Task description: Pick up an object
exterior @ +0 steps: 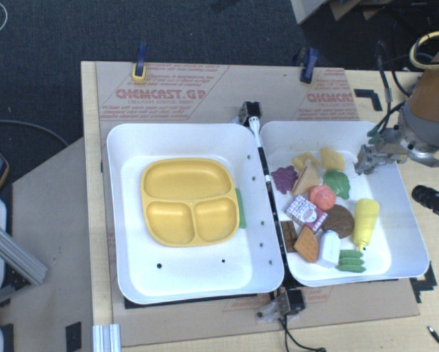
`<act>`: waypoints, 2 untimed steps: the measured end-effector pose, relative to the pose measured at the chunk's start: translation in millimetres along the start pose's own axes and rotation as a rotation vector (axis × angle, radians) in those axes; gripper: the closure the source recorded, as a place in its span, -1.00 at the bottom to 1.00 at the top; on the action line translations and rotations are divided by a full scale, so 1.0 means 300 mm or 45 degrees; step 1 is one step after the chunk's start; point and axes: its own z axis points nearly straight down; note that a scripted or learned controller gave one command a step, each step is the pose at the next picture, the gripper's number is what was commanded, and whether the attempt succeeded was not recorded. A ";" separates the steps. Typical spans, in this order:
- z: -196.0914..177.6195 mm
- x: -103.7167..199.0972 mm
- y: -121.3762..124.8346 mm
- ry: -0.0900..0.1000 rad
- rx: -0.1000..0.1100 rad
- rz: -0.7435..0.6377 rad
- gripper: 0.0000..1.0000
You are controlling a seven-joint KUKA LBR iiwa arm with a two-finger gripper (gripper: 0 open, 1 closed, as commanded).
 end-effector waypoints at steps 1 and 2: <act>-0.156 0.015 -0.021 0.002 0.004 -0.003 1.00; -0.230 0.014 -0.017 0.001 0.002 -0.003 1.00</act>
